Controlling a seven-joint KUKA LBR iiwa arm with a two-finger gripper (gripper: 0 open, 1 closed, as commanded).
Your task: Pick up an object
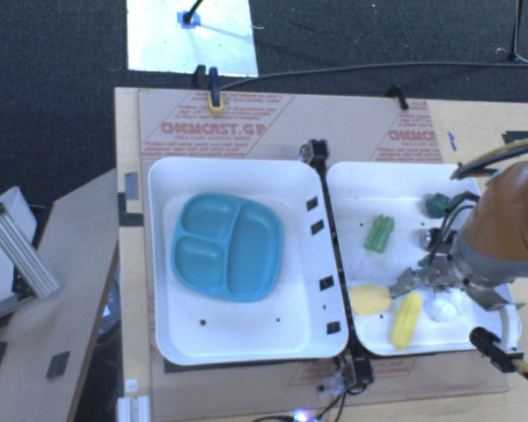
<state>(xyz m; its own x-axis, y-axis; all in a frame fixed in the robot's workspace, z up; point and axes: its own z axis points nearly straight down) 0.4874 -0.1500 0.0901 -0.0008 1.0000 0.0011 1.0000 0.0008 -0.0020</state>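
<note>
Yellow corn cob [407, 318] beside pale lemon [370, 301], green block [379, 234] beyond.

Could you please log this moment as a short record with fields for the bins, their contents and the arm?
left bin: shallow white bin holding a blue plastic divided plate
right bin: shallow white bin holding a green ridged block, a small teal object, a pale yellow rounded piece, a bright yellow elongated toy and a small white object
arm: reaches over the right bin
hand: hand low, just above the two yellow items
grasp: cannot tell
</note>
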